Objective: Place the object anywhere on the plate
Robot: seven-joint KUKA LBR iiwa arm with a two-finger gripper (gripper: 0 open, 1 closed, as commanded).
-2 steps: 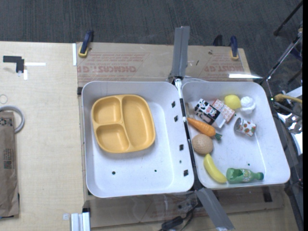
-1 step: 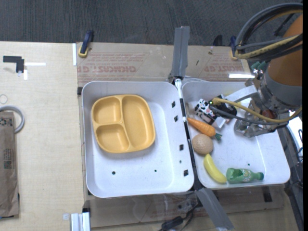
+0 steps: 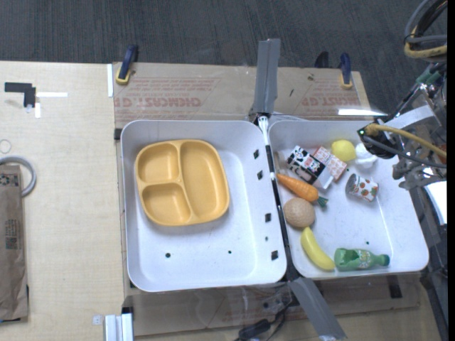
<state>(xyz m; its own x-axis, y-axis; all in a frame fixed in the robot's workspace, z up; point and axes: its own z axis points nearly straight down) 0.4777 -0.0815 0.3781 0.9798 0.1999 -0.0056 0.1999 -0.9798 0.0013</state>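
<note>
Beside yellow plate (image 3: 183, 182), carrot (image 3: 298, 187) lying diagonally, perhaps

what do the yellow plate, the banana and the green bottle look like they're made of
The yellow divided plate looks like moulded plastic with a matte finish: even colour, soft rounded ridges between its compartments. The banana seems to be a plastic toy, uniformly yellow and smooth with a slight sheen. The green bottle looks like glossy plastic with a printed label, though it is too small to be sure.
</note>
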